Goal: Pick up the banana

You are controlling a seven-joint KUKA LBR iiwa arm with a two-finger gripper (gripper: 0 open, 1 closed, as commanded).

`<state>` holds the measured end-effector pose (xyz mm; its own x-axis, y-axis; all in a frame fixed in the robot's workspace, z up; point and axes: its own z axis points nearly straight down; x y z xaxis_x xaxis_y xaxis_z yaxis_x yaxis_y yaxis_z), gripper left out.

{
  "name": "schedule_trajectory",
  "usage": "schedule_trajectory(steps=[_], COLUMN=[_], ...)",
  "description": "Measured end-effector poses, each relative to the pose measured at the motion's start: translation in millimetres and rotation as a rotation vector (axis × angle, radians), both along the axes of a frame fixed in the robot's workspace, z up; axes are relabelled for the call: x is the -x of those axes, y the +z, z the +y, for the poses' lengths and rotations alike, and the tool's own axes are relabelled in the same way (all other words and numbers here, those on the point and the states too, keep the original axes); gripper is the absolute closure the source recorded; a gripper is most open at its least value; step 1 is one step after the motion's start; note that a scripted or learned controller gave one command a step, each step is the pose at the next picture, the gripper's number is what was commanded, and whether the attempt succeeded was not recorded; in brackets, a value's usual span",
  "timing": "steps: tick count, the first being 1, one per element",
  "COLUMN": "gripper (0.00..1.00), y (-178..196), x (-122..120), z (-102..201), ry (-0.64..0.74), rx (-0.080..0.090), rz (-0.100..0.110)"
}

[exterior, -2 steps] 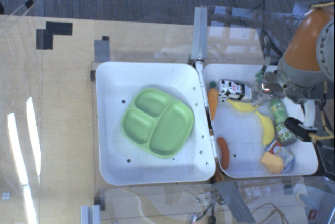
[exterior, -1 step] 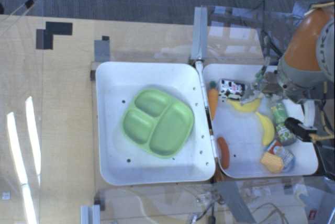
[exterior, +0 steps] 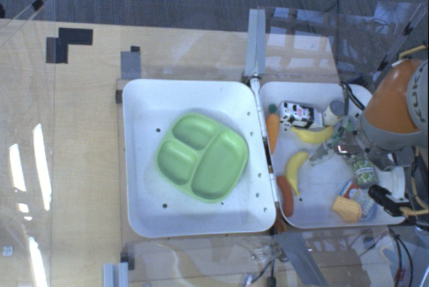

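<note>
Pale wood bench (exterior: 67, 145) carries 2 white bins side by side, with dark carpet beyond at 12 o'clock. Left bin (exterior: 134, 165) holds a green divided plate (exterior: 202, 157) near its middle. Right bin (exterior: 315, 212) is crowded: a carrot (exterior: 273, 130) lies along its 9 o'clock wall, a red sausage (exterior: 286, 194) sits below it toward 7 o'clock, and a small black-and-white carton (exterior: 296, 114) rests near 12 o'clock. 2 bananas lie here: 1 banana (exterior: 295, 172) near the bin's middle, running from 12 to 6 o'clock, and a second banana (exterior: 315, 135) curved just above it. Corn (exterior: 346, 208) sits at 5 o'clock.

Arm (exterior: 402, 104) enters from 3 o'clock, and the gripper (exterior: 335, 145) hangs just beside the second banana's right end. Whether its fingers are apart or together, I cannot tell.
</note>
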<state>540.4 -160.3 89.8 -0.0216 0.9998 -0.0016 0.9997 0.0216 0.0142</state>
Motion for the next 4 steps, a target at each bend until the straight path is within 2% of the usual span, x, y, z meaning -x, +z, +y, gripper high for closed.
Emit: schedule_trajectory(steps=[1,2,3,4], gripper=[0.00,0.00,0.00,1.00], y=[52,18,1,14], x=[52,-25,-24,-28], z=[-15,8,-27,-30], ry=[0.082,0.203,0.249,0.253], rx=[0.001,0.001,-0.012,0.004], rz=[0.008,0.009,0.001,-0.012])
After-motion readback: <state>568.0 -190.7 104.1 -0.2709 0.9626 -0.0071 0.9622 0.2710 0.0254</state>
